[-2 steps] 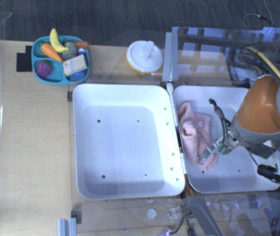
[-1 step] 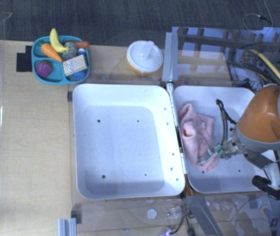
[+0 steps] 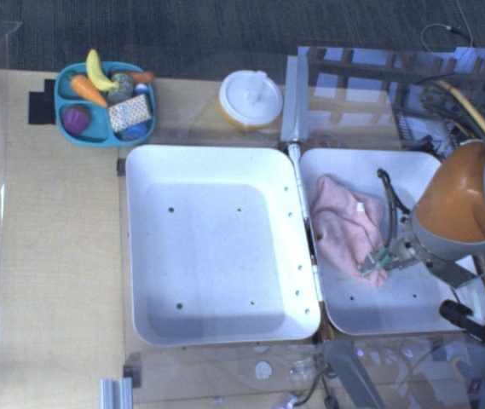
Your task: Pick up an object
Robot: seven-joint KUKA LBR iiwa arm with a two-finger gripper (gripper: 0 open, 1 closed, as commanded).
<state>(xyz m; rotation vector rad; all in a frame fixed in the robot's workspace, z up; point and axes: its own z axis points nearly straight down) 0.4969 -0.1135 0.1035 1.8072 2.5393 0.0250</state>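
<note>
The tool [image 3: 377,262] hangs low in the right bin [image 3: 412,313], at the lower right edge of a crumpled pink cloth [image 3: 344,224]; whether it is open or grips the cloth I cannot tell; the cloth lies in the left half of that bin, near the wall shared with the left bin [image 3: 212,245]; the arm [image 3: 459,203] reaches in from the right; on the wooden surface [image 3: 46,254] behind the bins stand a blue tray of toy food [image 3: 104,102] and a white lidded tub [image 3: 251,98].
</note>
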